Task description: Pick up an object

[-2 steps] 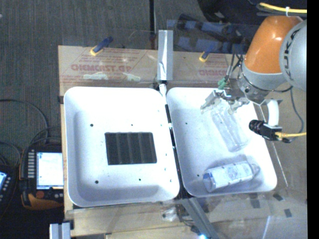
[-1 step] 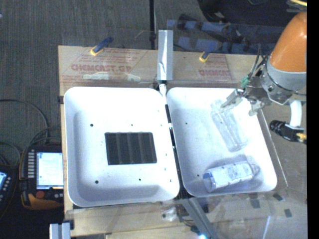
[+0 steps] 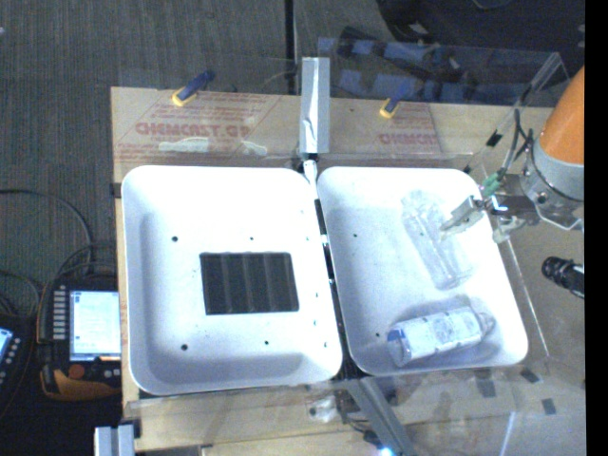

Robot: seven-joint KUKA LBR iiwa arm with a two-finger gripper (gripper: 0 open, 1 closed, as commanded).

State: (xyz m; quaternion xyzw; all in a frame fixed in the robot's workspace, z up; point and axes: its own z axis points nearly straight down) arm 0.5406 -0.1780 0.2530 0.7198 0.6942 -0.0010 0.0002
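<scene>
Seemingly, claw over clear bottle.

The left bin has lots of open floor all around a dark ridged pad in its middle. In the right bin, a clear plastic bottle and a small labelled bottle fill the right side. Its left side is open.
</scene>
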